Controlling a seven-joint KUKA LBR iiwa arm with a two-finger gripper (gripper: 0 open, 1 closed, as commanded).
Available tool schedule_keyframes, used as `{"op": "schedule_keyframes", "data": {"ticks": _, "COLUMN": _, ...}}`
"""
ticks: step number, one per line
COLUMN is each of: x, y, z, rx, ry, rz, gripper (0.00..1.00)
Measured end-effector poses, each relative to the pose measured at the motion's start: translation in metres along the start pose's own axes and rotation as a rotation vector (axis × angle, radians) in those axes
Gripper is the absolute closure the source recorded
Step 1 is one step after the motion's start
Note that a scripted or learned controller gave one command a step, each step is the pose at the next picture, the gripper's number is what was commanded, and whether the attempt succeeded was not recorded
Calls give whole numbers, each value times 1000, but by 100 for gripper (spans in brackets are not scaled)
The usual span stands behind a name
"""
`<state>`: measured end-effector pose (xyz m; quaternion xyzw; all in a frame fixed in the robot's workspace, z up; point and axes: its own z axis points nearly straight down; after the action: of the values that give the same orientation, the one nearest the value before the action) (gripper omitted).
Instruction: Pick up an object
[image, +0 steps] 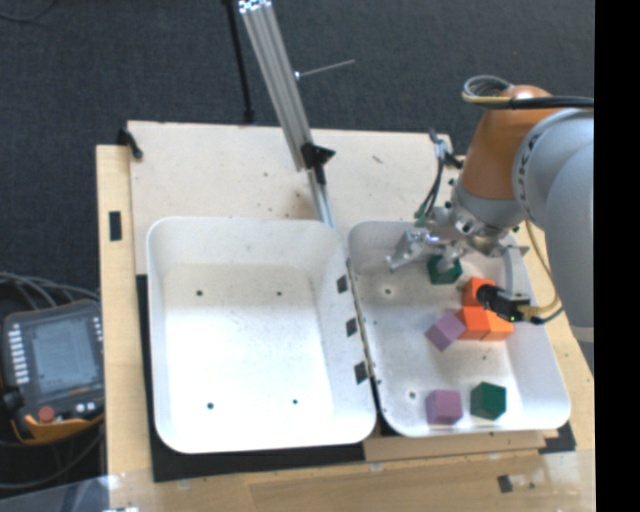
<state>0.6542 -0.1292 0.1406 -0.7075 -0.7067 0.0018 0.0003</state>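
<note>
My gripper (437, 252) hangs over the back of the right bin (390, 320), reaching in from the right. Just below it a dark green block (446, 269) shows, partly hidden by the gripper, and I cannot tell if it is held. An orange block (481, 308) lies right of it on the bin floor. A purple block (445, 331) sits tilted beside the orange one. Near the front wall rest another purple block (443, 406) and a green block (488, 400).
The left bin (250, 335) adjoins the right one along a shared rim. A slanted aluminium pole (290, 110) rises from behind the bins. A teach pendant (52, 360) lies off the bench at the left.
</note>
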Motion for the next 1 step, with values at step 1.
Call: {"op": "schedule_keyframes", "data": {"ticks": 1, "x": -1, "y": 0, "z": 45, "rx": -2, "ry": 0, "rz": 1, "gripper": 0}}
